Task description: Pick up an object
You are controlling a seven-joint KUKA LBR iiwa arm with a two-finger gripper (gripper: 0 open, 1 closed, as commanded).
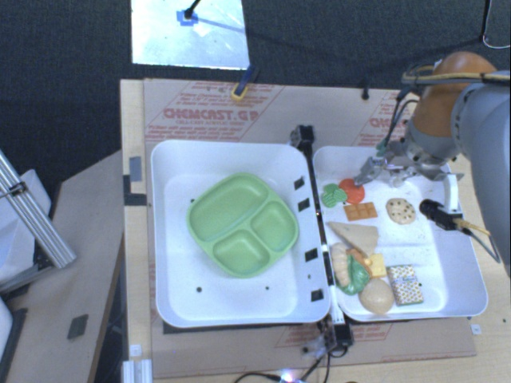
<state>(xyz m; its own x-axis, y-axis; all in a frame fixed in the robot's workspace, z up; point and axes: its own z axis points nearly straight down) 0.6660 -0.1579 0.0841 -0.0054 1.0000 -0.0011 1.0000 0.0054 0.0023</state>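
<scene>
In the right bin [467, 282], tomato [352, 191] just beside hand [374, 171]

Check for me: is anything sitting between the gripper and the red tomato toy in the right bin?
Nothing visible blocks it. The gripper is just above and right of the red tomato toy, almost over it. The green leafy piece touches the tomato's left side, and the orange cracker lies just below it, both away from the approach side.

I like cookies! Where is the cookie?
The cookie lies in the right bin, near its back, right of the orange cracker.
</scene>
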